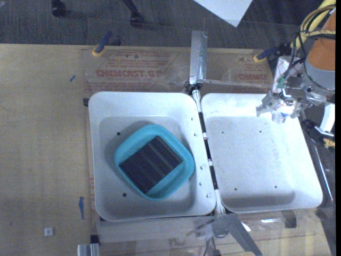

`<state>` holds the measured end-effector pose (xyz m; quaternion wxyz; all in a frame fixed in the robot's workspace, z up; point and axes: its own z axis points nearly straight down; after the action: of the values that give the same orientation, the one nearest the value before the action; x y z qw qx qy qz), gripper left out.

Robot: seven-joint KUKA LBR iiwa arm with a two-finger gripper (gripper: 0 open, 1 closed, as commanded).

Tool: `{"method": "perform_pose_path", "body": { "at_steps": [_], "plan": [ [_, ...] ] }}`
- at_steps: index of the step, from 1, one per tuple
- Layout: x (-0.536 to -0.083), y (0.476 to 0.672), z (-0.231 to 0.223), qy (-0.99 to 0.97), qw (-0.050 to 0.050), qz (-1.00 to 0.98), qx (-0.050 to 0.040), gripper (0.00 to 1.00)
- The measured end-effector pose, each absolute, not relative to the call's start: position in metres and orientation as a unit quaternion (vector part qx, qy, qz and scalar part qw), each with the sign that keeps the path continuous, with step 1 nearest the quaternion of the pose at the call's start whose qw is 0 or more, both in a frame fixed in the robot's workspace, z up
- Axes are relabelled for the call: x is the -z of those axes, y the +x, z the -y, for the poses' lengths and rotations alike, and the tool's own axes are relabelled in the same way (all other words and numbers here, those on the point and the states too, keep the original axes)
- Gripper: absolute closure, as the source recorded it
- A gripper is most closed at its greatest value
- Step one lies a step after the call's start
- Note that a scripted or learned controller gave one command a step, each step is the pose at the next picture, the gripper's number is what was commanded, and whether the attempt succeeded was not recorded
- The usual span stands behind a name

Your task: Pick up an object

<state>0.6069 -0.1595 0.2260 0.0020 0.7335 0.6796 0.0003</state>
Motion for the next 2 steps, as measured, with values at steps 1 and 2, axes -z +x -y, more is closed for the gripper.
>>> {"method": "perform_pose_path", "body": {
  "at_steps": [1, 2],
  "plan": [
    [-0.209, 0.58, 0.145, 0.694, -0.002, -0.72, 0.0008, 1.0],
    [-0.109, 0.656, 0.152, 0.715, 0.001, -0.699, 0.0001, 1.0]
  ]
}}
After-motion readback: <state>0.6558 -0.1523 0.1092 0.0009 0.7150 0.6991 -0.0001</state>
